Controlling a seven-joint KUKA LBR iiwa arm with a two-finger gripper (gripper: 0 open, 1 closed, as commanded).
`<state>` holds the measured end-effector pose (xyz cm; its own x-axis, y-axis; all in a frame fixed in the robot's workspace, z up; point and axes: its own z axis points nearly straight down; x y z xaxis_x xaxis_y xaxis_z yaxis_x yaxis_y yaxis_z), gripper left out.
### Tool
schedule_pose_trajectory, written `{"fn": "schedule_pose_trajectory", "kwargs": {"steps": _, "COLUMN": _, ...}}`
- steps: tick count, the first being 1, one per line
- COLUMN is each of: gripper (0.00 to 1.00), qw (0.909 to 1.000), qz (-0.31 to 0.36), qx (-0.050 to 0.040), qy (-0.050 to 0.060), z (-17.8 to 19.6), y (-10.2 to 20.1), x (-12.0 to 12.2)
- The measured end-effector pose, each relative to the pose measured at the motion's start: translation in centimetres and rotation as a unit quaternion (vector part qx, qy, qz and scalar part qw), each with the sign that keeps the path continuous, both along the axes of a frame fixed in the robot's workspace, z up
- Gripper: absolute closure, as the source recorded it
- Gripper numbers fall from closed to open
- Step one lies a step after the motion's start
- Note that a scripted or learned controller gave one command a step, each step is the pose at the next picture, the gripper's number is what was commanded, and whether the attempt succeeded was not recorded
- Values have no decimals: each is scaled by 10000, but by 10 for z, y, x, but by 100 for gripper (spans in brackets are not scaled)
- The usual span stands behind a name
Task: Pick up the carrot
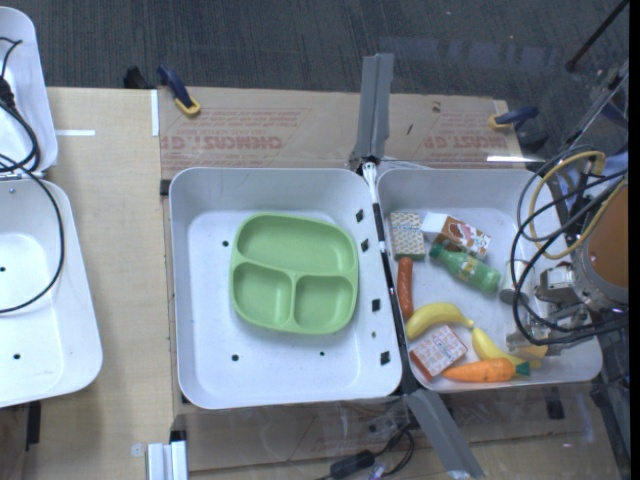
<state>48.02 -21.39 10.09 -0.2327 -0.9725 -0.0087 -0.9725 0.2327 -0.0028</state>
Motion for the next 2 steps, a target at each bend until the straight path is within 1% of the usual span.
{"fn": "schedule_pose_trajectory", "kwargs": {"steps": 1, "gripper": 100, "qw": 9917, "qz": -1284, "qx": -17, "qy": 11, "z": 93, "y": 43, "x": 43}}
{"fn": "schedule_pose_trajectory", "kwargs": {"steps": 2, "gripper": 100, "qw": 9915, "qz": -1303, "qx": 3, "qy": 4, "z": 101, "y": 44, "x": 44}}
